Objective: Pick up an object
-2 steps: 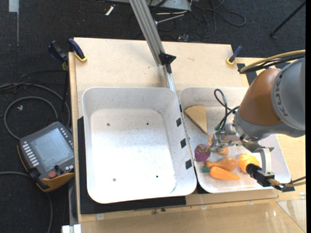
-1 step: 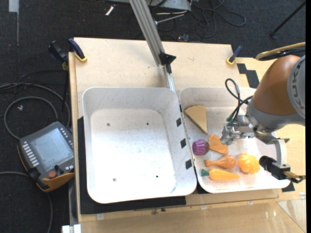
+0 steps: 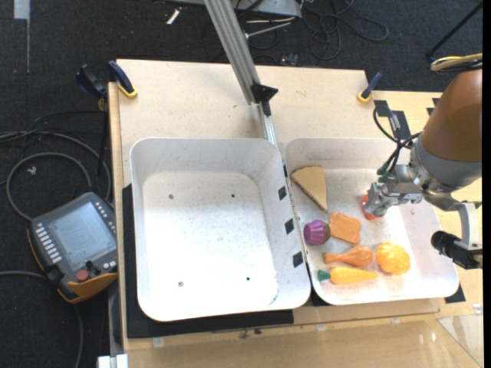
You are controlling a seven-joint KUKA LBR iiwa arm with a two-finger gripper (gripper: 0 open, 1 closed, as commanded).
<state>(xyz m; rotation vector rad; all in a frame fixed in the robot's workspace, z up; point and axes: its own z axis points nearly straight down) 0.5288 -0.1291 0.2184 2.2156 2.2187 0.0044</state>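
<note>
Bench (image 3: 199, 98) carries two shallow white bins side by side, the left bin (image 3: 153, 159) and the right bin (image 3: 437, 278). All loose items lie in the right bin. A tan wedge (image 3: 311, 184) sits at its upper left, close to the wall shared with the left bin. Below it lies a purple piece (image 3: 315, 232), and just beside that an orange slab (image 3: 345, 228). Nearer the front rim are an orange drumstick-shaped piece (image 3: 350, 257), a yellow-orange pepper-like piece (image 3: 392, 258) and a carrot (image 3: 351, 276) with a green tip, lying roughly flat and pointing left.

The arm (image 3: 456, 136) enters from the right, its orange band uppermost. The gripper (image 3: 375, 203) is low over the right bin, to the right of the tan wedge and above the orange slab. A small red object (image 3: 370, 214) shows at its tip. Whether the claw is apart, together or clamped on that red object cannot be determined from this angle.

A pendant controller (image 3: 73, 244) lies on the floor to the left of the bench.
</note>
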